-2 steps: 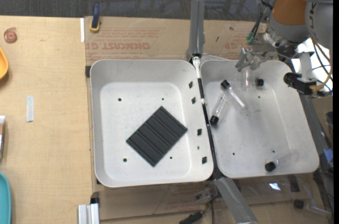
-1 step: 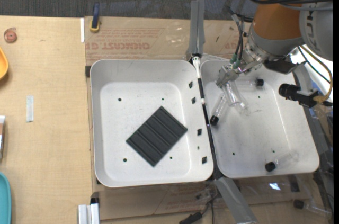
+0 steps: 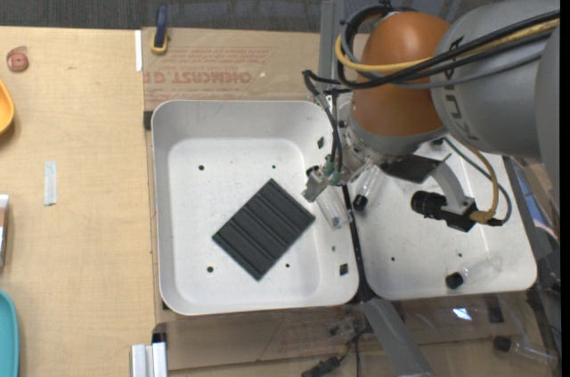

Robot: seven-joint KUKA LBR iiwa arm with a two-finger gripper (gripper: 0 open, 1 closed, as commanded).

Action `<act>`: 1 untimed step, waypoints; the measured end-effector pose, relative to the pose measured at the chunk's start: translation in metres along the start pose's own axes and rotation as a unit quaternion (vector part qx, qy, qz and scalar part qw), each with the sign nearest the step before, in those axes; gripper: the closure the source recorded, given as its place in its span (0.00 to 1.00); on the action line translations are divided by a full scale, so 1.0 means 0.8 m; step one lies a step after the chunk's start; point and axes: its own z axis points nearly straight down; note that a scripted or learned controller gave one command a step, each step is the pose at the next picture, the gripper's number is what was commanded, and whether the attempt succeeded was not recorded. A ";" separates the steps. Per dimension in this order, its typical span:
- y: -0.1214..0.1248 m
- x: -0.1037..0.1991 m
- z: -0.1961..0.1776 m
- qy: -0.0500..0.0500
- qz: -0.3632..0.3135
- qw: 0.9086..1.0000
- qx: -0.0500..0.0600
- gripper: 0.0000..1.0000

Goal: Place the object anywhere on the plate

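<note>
Gripper [image 3: 337, 199] (fingers' spread unclear) hovers beside dark ribbed plate [image 3: 264, 228] — left bin [image 3: 169, 215].

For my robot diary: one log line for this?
arm: above bin divider | pincer: beside plate | dark ridged plate: left bin, flat

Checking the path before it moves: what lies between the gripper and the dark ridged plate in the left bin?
In the camera view, only bare white bin floor separates the gripper from the plate; they sit close but apart.
</note>
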 end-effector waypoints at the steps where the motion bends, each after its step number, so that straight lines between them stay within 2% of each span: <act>1: 0.000 0.000 0.000 0.000 0.000 1.000 0.000 0.00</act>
